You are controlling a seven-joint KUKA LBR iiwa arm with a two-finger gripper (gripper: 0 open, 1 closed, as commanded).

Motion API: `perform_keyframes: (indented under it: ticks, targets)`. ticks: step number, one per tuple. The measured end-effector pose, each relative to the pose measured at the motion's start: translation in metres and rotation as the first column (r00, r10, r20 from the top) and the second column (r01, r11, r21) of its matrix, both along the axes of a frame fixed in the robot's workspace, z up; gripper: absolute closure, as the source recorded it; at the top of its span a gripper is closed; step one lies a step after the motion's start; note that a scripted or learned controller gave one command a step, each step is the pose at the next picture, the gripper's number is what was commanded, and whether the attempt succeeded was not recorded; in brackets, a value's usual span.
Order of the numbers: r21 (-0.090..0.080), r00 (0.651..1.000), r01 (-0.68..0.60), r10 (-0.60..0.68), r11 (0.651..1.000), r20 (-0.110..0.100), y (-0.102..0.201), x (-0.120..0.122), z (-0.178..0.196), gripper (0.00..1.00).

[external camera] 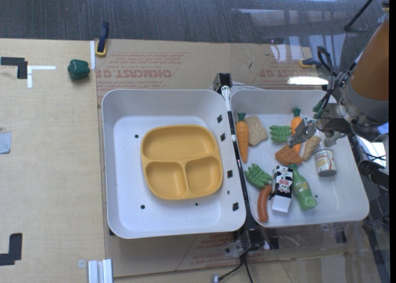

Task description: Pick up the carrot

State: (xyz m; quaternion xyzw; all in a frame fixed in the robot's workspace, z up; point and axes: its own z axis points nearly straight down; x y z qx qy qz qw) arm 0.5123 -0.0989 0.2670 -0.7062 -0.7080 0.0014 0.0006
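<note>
Orange carrot (242, 139) lies untouched left of the cracker (257, 130); gripper (302, 133), grip unclear, hovers right of it. Reaching step: next, shift left, descend.

carrot (242, 140) by right bin (356, 170) left wall | gripper (304, 132) well apart

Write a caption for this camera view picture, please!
Pincer hovers over toy food in the right bin, away from the carrot.

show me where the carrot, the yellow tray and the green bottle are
carrot (242, 139), camera view, middle of its orange body.
yellow tray (162, 144), camera view, floor of its large upper compartment.
green bottle (303, 191), camera view, middle of its body.
</note>
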Motion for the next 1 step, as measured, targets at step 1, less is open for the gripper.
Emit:
perform_keyframes:
  ticks: [1]
  targets:
    - [-0.001, 0.979, 0.206, -0.206, 0.979, 0.001, -0.0735, 0.0724, -0.0744, 0.0]
